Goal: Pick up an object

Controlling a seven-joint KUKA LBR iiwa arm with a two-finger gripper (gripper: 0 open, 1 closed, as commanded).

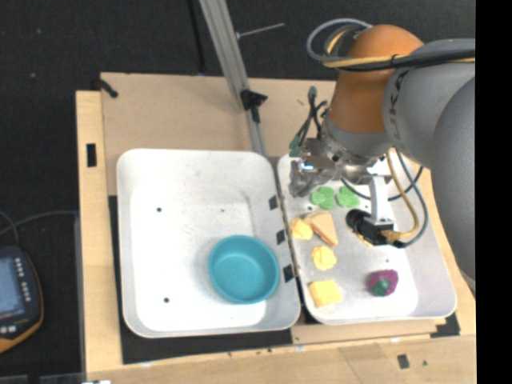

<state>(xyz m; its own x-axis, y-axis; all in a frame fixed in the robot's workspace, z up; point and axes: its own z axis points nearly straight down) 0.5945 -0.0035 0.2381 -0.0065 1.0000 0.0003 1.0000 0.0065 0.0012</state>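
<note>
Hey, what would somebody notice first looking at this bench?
Probably the big grey arm with its orange band, reaching in from the right over the right bin. Next, the blue bowl sitting alone in the left bin. Then the yellow pieces and a purple thing under the arm.

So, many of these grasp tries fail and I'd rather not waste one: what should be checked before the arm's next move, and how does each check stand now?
1. Objects within reach in the right bin: ok. Green pieces, an orange wedge, yellow pieces and a purple object lie there.
2. Gripper over that bin: ok, at its upper left corner, beside the green pieces.
3. Finger state: cannot tell; the wrist hides them.
4. Anything already held: cannot tell.
5. Target stands apart: not ok near the gripper, where pieces crowd together; ok for the purple object.
6. Blue bowl out of the way: ok, in the left bin.
</note>
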